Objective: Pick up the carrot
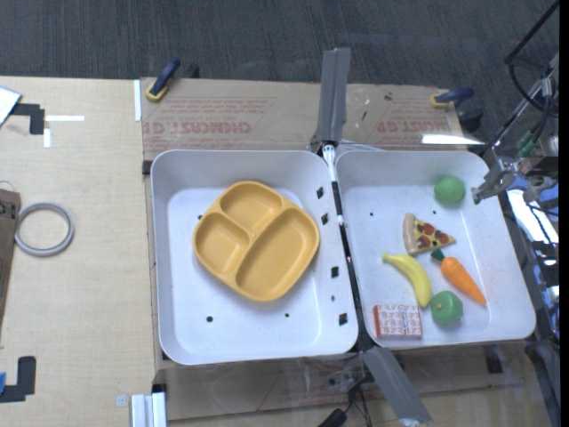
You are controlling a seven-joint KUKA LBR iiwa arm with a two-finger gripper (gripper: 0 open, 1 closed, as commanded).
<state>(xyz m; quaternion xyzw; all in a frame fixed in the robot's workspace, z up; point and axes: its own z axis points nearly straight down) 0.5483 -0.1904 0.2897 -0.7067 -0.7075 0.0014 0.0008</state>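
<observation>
The carrot [463, 280] is orange with a small green top. It lies flat in the right bin [373, 181], near that bin's right wall, with its green end toward the upper left and its tip toward the lower right. Nothing is touching it from above. A green round fruit [447, 307] sits just below and left of it, close to its side.
Around the carrot lie a pizza slice [427, 235], a banana [411, 277], a red and white box [397, 321] and a green ball [450, 190]. A yellow divided plate [256, 239] fills the middle of the left bin [169, 265]. Metal hardware and cables [511, 172] crowd the right bin's right rim.
</observation>
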